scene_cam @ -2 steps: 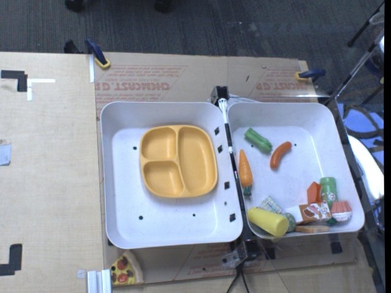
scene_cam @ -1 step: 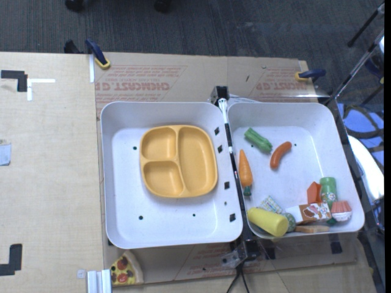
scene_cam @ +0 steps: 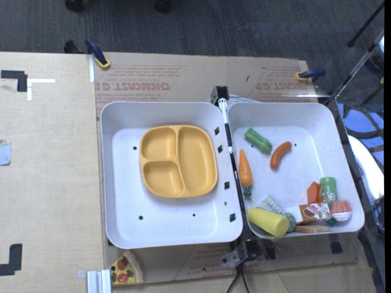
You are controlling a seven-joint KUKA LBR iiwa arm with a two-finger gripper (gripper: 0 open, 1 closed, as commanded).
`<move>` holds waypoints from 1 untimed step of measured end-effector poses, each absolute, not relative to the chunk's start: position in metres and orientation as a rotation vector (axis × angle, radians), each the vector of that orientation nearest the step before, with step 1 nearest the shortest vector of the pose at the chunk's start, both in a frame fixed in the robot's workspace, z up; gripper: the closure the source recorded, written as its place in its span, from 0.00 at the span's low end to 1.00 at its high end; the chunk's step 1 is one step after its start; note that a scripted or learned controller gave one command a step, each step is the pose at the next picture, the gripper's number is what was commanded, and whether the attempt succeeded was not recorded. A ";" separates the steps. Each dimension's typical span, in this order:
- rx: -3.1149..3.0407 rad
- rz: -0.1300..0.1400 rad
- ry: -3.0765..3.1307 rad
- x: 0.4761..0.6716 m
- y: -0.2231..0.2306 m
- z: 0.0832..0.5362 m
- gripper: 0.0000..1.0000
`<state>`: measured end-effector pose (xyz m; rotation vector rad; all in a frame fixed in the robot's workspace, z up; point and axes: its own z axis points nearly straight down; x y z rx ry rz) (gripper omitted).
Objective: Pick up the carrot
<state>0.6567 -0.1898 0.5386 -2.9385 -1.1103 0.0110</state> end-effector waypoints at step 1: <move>-2.939 0.012 -1.109 0.657 -0.190 0.538 0.00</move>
